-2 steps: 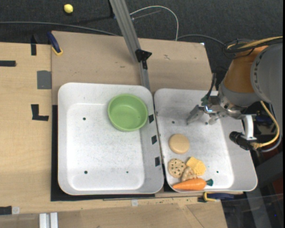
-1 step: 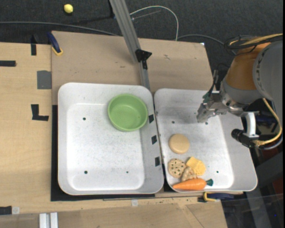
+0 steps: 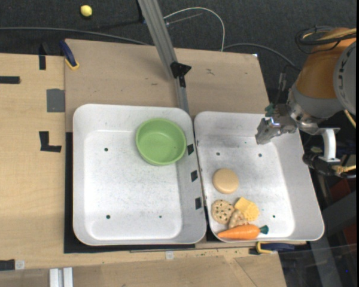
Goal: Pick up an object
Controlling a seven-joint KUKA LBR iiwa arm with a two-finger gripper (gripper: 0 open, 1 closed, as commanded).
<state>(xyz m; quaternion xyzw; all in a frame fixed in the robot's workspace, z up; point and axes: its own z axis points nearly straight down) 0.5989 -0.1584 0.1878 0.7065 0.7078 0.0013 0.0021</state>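
grey tool (image 3: 267,130), grip state unclear, hovers at the right bin's (image 3: 299,178) far edge; the crowded near-corner carrot (image 3: 242,232) and cookie (image 3: 221,210) could slip or jam.

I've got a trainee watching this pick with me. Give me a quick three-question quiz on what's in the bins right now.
1. True or false: the green bowl sits in the left bin.
2. Which item lies nearest the right bin's front edge? A) carrot B) round beige bun C) cookie
3. Fill in: the pincer hangs over the right bin's ____ corner, away from the food pile.

Key:
1. True.
2. A, the carrot; the cookie and bun lie further back.
3. Far right.
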